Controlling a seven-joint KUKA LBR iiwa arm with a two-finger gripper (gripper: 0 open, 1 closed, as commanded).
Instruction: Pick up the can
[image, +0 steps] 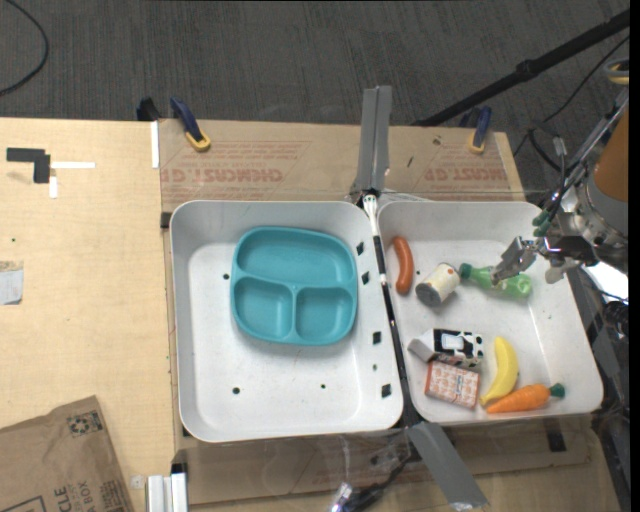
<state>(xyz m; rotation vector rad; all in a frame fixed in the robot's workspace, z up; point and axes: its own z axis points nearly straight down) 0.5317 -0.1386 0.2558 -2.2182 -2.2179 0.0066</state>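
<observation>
The can (437, 284) is a small pale cylinder lying on its side in the upper middle of the right bin (580, 330), its grey end facing front-left. My gripper (534, 262) hangs at the bin's upper right, to the right of the can and apart from it, just over the cap end of a green bottle (500, 280). It is open, with nothing between its fingers.
A red sausage (402, 265) lies left of the can. Nearer the front are a black-and-white carton (458, 345), a red box (452, 384), a banana (502, 366) and a carrot (520, 399). The left bin (190, 330) holds a teal divided plate (294, 286).
</observation>
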